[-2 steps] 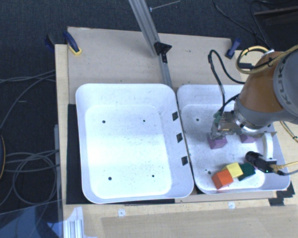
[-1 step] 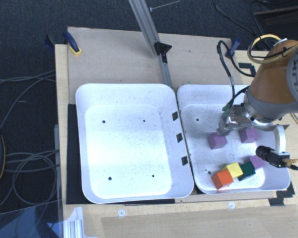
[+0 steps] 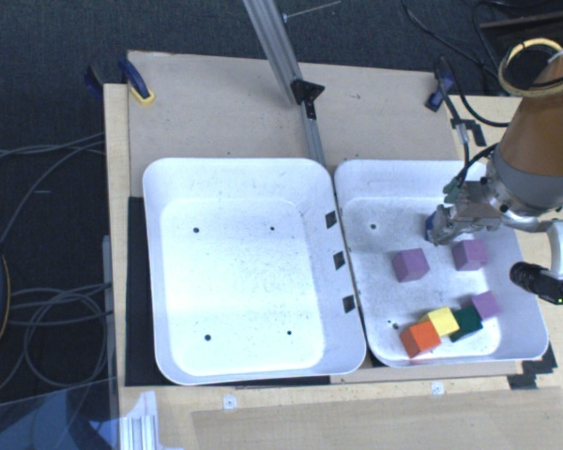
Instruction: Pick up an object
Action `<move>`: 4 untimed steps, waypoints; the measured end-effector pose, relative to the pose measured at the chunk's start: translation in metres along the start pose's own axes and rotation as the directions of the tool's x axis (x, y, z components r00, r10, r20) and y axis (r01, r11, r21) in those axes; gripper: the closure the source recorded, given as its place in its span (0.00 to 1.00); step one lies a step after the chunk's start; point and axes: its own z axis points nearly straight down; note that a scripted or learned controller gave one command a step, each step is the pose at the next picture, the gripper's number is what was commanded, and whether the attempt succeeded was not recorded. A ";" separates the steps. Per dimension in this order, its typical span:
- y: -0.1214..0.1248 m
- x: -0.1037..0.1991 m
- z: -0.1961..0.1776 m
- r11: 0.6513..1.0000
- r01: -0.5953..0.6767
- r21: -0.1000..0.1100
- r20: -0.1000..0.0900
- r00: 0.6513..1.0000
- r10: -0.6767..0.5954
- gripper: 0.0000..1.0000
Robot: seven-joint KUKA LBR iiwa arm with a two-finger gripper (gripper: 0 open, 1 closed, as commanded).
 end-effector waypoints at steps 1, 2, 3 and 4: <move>0.001 0.000 -0.013 1.000 0.001 0.003 -0.001 1.000 -0.001 1.00; 0.023 0.055 -0.012 1.000 0.007 0.004 -0.003 1.000 -0.007 1.00; 0.034 0.109 -0.024 1.000 0.007 0.004 -0.004 1.000 -0.007 1.00; 0.053 0.161 -0.025 1.000 0.006 0.005 -0.004 1.000 -0.006 1.00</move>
